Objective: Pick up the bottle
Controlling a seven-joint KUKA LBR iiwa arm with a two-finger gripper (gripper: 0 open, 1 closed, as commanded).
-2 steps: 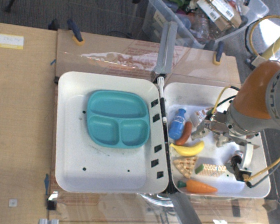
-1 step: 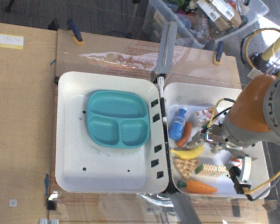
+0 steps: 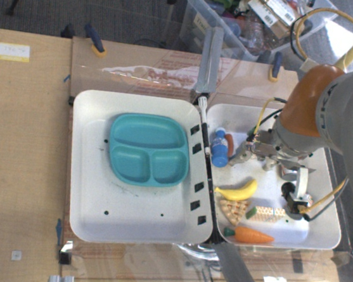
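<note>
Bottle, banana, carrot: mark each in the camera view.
bottle [image 3: 219,149]: camera view, middle of the blue body.
banana [image 3: 238,191]: camera view, middle of the curve.
carrot [image 3: 253,236]: camera view, orange body.

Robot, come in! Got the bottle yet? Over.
Tool low in right bin. Bottle lying by the divider, not held. Banana close beside it.

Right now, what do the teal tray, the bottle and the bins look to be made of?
Teal tray: likely moulded plastic, matte, one even colour with rounded compartment walls. Bottle: probably plastic, blue body with a lighter cap end; too small to judge its finish. Left bin and right bin: seemingly white plastic, smooth with a soft sheen and rounded rims.
</note>
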